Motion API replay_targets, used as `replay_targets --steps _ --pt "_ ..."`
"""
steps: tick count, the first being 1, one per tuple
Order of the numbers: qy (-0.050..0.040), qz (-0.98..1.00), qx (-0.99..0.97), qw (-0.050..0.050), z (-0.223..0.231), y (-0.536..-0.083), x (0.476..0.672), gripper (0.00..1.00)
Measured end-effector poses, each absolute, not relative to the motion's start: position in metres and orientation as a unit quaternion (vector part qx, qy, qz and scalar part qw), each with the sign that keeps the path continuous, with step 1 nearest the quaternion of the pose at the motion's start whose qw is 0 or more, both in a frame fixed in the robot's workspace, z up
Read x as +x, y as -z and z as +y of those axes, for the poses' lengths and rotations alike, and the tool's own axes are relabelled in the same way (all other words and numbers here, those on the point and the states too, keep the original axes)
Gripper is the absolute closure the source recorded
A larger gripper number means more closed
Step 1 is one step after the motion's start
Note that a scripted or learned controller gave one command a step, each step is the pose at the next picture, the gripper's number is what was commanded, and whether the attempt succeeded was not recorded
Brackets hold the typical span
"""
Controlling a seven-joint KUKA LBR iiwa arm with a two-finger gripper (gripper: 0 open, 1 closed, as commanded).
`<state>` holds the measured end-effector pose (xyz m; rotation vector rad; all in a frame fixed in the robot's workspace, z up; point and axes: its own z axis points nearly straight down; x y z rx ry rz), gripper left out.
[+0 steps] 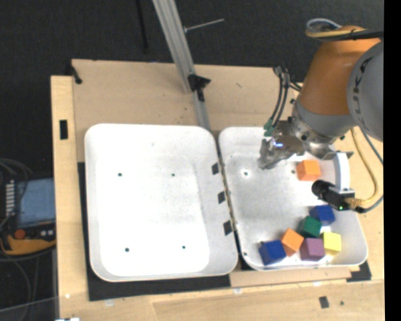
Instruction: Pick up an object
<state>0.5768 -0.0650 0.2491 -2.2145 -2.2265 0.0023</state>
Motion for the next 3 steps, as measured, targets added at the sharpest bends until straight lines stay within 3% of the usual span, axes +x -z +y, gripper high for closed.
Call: replay_targets --steps 3 --pt "0.0012 -0.709 -0.705 -0.001 0.081 -0.256 0.623 1.0"
